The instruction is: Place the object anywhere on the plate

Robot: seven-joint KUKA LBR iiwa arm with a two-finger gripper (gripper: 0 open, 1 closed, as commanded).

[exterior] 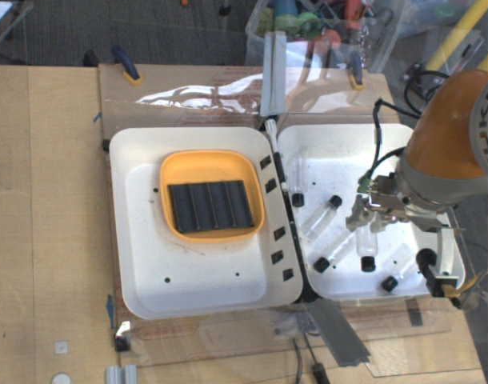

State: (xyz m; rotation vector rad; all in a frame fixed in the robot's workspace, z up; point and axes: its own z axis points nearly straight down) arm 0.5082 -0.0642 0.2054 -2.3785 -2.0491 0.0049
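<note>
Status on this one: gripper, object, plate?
Gripper low in right bin, over clear tubes. Grasp unconfirmed. Orange plate in left bin, dark ridged block already on it.

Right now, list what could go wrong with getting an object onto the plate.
1. The gripper sits among several small clear vials in the right bin; it may close on none or knock them.
2. The orange plate lies in the left bin and already carries a black ridged block, leaving mostly rim to land on.
</note>
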